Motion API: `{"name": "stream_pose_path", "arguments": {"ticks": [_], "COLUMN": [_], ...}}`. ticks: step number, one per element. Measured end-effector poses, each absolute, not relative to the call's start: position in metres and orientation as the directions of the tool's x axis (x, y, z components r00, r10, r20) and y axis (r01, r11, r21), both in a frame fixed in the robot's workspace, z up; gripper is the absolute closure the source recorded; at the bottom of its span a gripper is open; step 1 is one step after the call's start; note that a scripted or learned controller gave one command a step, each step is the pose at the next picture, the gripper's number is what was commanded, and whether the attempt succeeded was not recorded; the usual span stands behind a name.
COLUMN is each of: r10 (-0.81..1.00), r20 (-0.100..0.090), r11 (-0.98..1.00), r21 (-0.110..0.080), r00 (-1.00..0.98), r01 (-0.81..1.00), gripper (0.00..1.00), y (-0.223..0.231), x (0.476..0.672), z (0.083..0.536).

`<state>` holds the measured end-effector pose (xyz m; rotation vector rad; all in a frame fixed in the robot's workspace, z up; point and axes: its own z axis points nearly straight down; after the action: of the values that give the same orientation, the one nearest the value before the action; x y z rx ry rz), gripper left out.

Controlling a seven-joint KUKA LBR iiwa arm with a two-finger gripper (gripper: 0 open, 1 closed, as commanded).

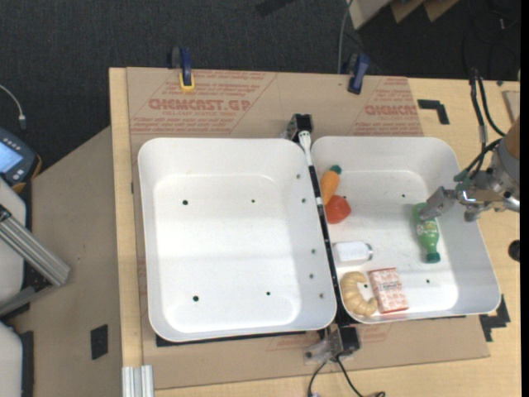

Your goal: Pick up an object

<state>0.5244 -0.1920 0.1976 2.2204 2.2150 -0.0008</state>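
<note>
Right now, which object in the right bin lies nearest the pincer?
The green bottle, lying by the right wall just below the pincer. The carrot, red piece, white block, pastry and small box lie farther left.

Red print "CHEMCAST GP" on brown board (248,98) behind bins, repeated at right, partly cut off.

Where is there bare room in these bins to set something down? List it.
The left bin offers its whole floor. In the right bin, bare floor lies between the carrot and the green bottle, up to the far wall. Crowded: the near-left corner, with the white block, pastry and red-and-white packet. The gripper hangs over the bottle.
</note>
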Motion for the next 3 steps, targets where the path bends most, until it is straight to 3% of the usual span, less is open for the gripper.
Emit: {"name": "stream_pose_path", "arguments": {"ticks": [1, 2, 3], "r10": [1.000, 1.000, 1.000], "r20": [0.007, 0.001, 0.001], "r11": [-0.001, -0.001, 0.007], "r21": [-0.007, 0.001, 0.003], "r00": [0.001, 0.001, -0.007], "r01": [1.000, 1.000, 1.000], "gripper": [0.00, 1.00, 1.00], "y": [-0.222, -0.223, -0.126], "x": [0.531, 0.532, 0.537], "z": [0.092, 0.108, 0.095]}}
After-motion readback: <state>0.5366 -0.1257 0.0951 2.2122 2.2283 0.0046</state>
